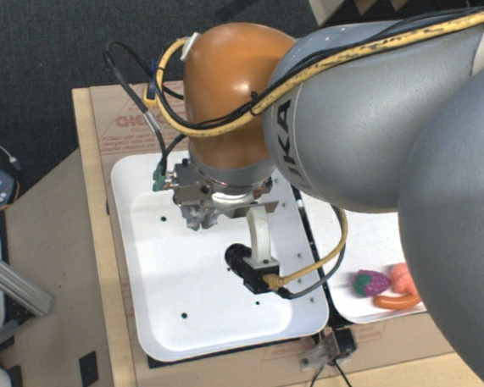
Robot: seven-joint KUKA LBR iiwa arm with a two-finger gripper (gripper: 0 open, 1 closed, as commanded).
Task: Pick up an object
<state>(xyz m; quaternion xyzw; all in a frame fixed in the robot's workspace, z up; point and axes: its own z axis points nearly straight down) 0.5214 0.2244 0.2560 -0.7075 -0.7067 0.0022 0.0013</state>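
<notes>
My gripper (198,218) hangs under the orange wrist over the upper middle of the left white bin (165,323), close to the bin floor. No object shows beneath or beside it. The loose objects lie in the right bin (348,306), in the small corner that the arm leaves uncovered: a purple piece (370,282), a pink-orange piece (401,277) right of it, and a long orange-red piece (395,301) in front of both. The gripper is far to the left of all three.
The big grey arm covers most of the right bin and the back of the bench. The brown bench top (106,244) frames the bins; a small clamp (329,346) sits at the front edge between them.
</notes>
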